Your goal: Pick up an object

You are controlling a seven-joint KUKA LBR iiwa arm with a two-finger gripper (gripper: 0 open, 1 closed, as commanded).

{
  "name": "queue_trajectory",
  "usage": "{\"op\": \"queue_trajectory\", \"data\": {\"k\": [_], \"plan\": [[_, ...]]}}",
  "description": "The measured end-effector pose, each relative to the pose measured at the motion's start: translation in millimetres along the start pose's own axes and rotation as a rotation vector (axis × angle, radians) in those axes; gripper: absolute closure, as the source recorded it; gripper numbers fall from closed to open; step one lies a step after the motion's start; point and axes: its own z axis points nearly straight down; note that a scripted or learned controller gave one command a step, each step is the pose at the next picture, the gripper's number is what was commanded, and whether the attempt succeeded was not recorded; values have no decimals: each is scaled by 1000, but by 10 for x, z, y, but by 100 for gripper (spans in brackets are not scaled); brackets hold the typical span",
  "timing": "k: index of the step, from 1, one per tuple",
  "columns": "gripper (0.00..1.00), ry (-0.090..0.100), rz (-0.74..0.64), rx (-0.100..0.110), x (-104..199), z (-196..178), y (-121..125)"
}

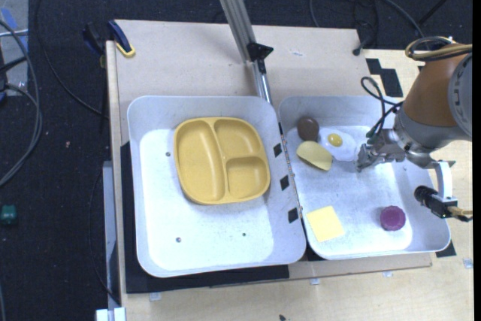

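Approach step in hand: the tool (366,158), finger state not discernible, is low in the right bin (428,240) just beside the fried egg (337,143) near the bench's far-right side; next move calls for centring over it.

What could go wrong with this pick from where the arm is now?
The tool sits low beside the white fried egg toy, which crowds the pale yellow wedge and brown round piece; closing there may nudge neighbours or grab two. The egg looks flat, so it may slip out.
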Motion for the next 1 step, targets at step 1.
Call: {"op": "queue_trajectory", "data": {"k": [1], "plan": [[100, 1, 2, 1, -87, -484, -20]]}}
